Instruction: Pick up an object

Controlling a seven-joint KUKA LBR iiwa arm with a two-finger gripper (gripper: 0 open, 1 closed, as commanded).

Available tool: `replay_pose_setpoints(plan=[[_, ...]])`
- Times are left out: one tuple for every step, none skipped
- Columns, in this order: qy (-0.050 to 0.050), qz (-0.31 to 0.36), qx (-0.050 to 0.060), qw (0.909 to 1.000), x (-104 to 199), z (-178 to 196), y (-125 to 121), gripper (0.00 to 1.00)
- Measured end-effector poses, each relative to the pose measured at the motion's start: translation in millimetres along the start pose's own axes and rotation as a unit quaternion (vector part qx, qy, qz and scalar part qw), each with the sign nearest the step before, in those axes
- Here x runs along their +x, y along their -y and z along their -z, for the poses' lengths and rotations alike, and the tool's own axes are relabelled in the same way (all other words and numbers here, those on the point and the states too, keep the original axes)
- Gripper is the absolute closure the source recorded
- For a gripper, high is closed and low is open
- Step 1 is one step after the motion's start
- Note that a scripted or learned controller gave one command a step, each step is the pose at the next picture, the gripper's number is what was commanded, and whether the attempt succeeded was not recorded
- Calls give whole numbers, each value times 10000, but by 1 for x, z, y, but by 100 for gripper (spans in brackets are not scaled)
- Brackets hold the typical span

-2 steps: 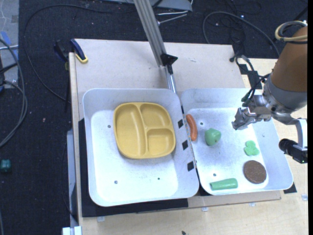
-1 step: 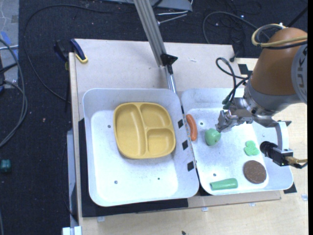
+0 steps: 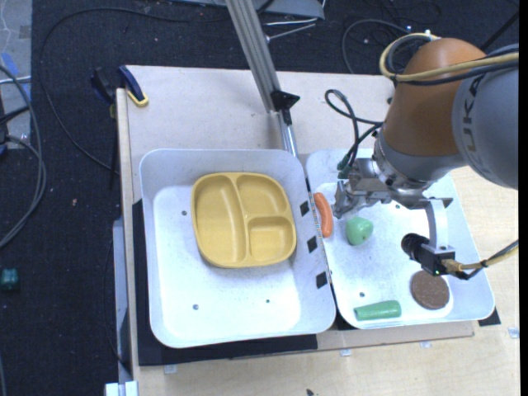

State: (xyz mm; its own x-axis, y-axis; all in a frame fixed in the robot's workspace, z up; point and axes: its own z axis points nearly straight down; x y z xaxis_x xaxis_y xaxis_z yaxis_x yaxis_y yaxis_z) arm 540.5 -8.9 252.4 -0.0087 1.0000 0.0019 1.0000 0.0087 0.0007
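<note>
Green rounded plastic piece (image 3: 359, 231) sits just below-right of my two-finger gripper (image 3: 353, 201), orange carrot-like stick (image 3: 324, 214) to its left; grip state I cannot tell.

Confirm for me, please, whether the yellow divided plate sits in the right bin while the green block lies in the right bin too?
Not quite: the camera view shows the yellow divided plate in the left bin; the green block does lie in the right bin.
</note>
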Motion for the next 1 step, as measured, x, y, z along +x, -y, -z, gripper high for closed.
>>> replay_pose_setpoints(plan=[[3, -1, 18, 10000, 57, -16, 2, 100]])
